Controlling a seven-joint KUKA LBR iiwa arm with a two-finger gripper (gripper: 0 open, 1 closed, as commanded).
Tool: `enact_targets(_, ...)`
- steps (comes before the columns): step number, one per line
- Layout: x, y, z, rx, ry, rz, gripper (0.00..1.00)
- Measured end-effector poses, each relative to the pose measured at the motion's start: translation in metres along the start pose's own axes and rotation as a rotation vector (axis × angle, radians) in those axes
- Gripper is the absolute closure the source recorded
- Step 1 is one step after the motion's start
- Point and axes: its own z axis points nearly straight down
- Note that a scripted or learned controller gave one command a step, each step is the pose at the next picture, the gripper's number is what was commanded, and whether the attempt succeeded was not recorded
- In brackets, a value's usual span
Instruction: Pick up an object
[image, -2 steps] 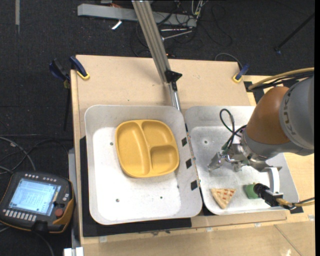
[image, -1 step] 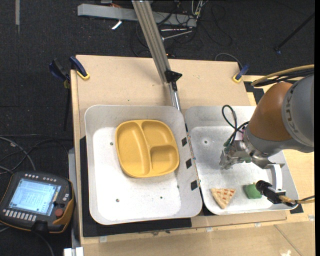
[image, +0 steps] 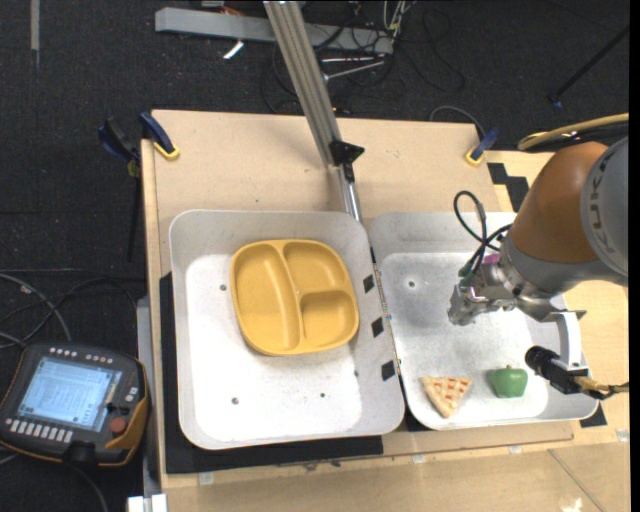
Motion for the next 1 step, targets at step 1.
enact_targets(1, 0.0106, 0.0014, -0.0539, -0.002, 0.0, -0.001, 1.0)
